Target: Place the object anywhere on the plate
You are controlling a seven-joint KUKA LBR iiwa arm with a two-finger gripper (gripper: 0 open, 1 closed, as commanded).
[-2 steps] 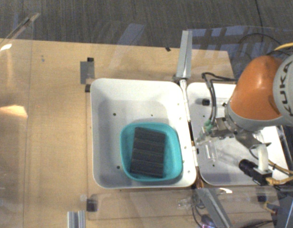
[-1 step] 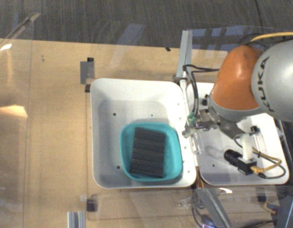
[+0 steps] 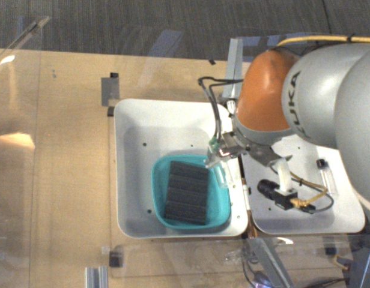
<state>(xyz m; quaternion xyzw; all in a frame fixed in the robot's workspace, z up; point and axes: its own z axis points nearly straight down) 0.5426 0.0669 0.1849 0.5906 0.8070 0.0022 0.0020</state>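
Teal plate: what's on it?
A dark ribbed block lies flat on the teal plate, covering most of its middle. The gripper overlaps the plate's upper right rim in this view, so anything beneath it there is hidden.

**The fixed surroundings**

We see a pale wooden bench (image 3: 59, 179) bearing two shallow white bins side by side. The left bin (image 3: 128, 161) sits near the centre, and the right bin (image 3: 341, 216) lies at 4 o'clock. A grey bracket (image 3: 110, 90) stands at the left bin's 11 o'clock corner. A small dark block (image 3: 115, 257) lies near its 7 o'clock corner. Grey carpet (image 3: 143, 11) runs along 12 o'clock.
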